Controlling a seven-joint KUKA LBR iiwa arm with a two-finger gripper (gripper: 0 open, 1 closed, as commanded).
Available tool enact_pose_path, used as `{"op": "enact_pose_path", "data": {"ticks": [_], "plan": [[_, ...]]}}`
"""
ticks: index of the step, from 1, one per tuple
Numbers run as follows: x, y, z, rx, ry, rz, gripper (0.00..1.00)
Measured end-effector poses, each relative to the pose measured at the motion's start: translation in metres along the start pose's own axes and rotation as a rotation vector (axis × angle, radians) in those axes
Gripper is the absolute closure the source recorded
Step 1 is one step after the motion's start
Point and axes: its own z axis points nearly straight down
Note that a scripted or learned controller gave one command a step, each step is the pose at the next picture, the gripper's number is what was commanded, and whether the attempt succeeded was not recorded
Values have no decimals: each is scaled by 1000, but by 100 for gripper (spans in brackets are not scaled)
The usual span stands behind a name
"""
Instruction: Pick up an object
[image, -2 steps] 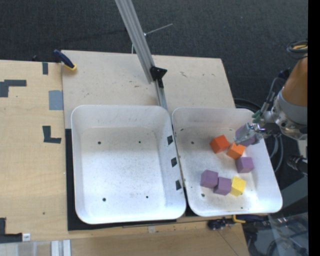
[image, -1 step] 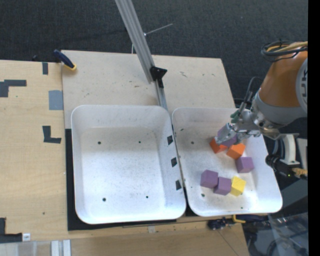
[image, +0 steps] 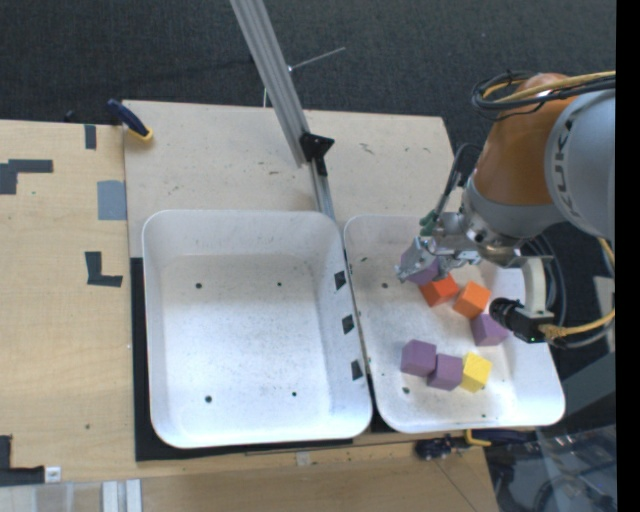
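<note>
Plywood counter (image: 220, 160), two white bins; right bin (image: 520, 408) held purple, orange and yellow blocks. Jaws (image: 428, 262) low at a purple block (image: 424, 271) beside orange block (image: 439, 291); their state cannot be told. Step: grasp attempt. Next: confirm closure, lift straight

Arm bent low from right (orange band up), gripper (image: 430, 262) down.

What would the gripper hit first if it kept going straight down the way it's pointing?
Probably the purple block right under the gripper, beside an orange block in the right bin. Depth is hard to judge from above.
</note>
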Motion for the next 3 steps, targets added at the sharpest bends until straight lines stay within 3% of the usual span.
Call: {"op": "enact_pose_path", "data": {"ticks": [3], "plan": [[164,37,-11,-1,1,0,100]]}}
